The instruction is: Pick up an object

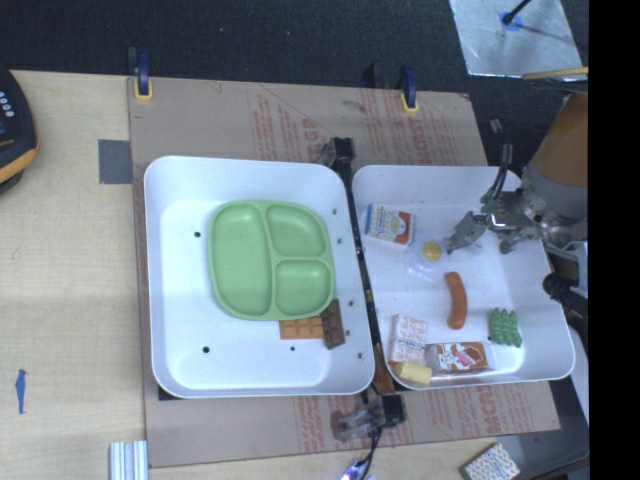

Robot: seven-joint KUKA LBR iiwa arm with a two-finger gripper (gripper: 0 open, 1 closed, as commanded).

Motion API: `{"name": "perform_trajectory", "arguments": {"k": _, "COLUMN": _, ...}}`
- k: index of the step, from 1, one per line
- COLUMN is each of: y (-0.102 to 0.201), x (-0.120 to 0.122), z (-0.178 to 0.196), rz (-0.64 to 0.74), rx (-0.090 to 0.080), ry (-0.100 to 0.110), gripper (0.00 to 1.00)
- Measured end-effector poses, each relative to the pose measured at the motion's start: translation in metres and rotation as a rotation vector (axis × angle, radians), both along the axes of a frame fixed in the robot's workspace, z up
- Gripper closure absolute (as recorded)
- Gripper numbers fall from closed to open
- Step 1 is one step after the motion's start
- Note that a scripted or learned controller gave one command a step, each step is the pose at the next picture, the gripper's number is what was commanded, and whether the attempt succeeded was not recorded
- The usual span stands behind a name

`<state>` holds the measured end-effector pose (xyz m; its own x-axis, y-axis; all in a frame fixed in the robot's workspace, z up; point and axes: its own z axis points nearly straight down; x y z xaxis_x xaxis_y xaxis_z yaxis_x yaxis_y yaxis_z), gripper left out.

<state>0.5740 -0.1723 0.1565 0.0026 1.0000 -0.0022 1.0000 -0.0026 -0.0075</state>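
Note:
My gripper (480,234) hangs over the upper right part of the right bin (560,368), its fingers spread with nothing between them. Just left of it lies a small yellow ball (431,251). Below it lies an orange-red sausage (456,299). A white and blue packet with a red patch (388,224) lies at the bin's upper left. A green studded piece (505,327) lies at the right. Two printed cartons (408,339) (458,357) and a yellow piece (415,373) sit along the bin's near edge.
The left bin (170,358) holds a green divided plate (271,259), with an orange block (300,329) and a brown block (333,324) by its near edge. Clamps hold the brown board at the far edge. A dark device sits at the far left.

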Motion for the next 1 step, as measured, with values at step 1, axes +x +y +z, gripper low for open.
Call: {"name": "perform_trajectory", "arguments": {"k": 1, "y": 0.025, "x": -0.0272, "z": -0.069, "rz": 0.007, "rx": 0.005, "ry": 0.004, "gripper": 0.0}}
